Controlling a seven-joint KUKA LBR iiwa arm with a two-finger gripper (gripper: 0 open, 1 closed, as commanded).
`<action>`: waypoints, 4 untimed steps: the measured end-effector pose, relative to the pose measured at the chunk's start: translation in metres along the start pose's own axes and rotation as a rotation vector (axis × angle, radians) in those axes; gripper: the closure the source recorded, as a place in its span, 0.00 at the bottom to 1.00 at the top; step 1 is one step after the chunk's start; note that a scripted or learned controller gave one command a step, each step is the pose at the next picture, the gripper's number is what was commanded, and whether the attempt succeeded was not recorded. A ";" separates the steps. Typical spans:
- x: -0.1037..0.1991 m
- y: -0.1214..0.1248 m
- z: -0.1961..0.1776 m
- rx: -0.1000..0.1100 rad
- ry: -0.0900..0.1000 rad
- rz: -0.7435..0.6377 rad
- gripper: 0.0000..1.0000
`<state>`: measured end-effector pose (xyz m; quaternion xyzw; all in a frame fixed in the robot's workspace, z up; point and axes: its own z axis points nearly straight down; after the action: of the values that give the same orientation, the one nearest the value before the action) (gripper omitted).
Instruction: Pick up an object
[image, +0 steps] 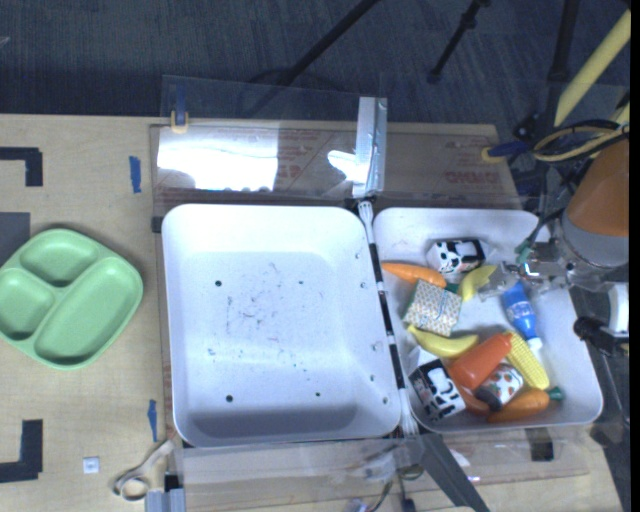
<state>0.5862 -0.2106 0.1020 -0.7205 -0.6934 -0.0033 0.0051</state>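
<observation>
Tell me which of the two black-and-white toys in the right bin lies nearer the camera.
The black-and-white toy at the right bin's front left corner. It lies below the yellow banana; the other black-and-white toy sits near the back wall, above the carrot.

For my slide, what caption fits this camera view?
Robot arm beside a right bin piled with toy food; green plate at left.

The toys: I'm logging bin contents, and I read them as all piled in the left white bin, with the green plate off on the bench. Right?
Not quite. The camera view shows the toys in the right bin, not the left bin. The green plate does sit on the bench.
</observation>
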 end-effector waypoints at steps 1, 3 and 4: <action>0.002 0.005 0.012 -0.007 0.004 -0.013 0.00; 0.016 0.063 -0.093 -0.006 -0.013 -0.112 1.00; 0.017 0.064 -0.103 -0.009 -0.015 -0.114 1.00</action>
<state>0.6513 -0.1975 0.2055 -0.6797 -0.7335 -0.0014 -0.0038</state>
